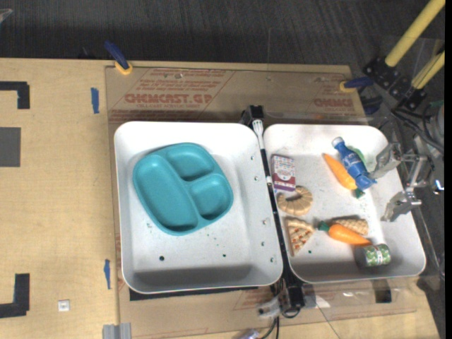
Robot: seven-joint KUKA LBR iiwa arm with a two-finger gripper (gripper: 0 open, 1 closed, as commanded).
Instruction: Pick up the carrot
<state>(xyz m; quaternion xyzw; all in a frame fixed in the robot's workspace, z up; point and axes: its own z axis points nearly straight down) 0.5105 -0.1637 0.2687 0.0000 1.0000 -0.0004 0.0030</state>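
1. Lying near the front of the right bin [409, 256], the carrot [344, 232] points its green top toward the left and its orange body toward the right, just beside a small green can [376, 256].
2. The gripper [399, 182] sits at the right bin's right edge, well apart from the carrot; whether it is spread or closed cannot be told, and nothing is seen in its grasp.
3. A second orange piece [339, 171] lies farther back in the same bin, touching a blue bottle [353, 162].
4. A small purple-and-white packet [283, 172], a round cookie-like piece [294, 200] and a waffle-like wedge [299, 234] lie along the bin's left side.
5. The left bin [141, 260] holds a teal divided plate [183, 186].
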